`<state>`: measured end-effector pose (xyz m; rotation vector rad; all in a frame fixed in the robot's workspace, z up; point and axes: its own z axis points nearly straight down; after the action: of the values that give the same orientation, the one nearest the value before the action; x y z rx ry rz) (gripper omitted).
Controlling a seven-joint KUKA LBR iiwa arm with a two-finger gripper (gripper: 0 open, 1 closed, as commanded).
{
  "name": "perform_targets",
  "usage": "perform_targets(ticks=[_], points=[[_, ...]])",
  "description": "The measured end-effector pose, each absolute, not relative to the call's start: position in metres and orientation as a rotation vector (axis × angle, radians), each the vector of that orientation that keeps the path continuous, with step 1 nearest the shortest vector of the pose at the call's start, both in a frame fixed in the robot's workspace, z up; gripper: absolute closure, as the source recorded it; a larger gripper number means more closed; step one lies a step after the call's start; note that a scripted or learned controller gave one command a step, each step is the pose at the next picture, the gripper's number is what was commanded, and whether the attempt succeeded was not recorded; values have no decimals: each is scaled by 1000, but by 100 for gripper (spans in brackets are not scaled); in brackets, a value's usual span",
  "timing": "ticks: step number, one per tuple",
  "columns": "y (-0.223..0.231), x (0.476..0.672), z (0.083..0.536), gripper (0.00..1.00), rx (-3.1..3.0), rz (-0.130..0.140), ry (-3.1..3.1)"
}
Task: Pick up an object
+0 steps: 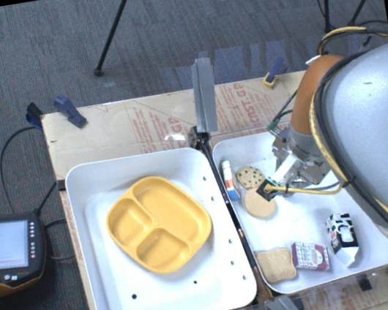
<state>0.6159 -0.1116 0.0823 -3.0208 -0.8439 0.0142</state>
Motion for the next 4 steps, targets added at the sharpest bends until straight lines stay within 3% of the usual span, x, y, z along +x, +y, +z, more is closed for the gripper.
perform_targets(ticks=[1, 2, 3, 4], points=[[-30, 622, 185, 100, -3110, 7, -432], [-1, 638, 182, 100, -3124, 12, -313], [-1, 637, 182, 100, -3122, 12, -339], [-79, 622, 205, 100, -3127, 13, -311]])
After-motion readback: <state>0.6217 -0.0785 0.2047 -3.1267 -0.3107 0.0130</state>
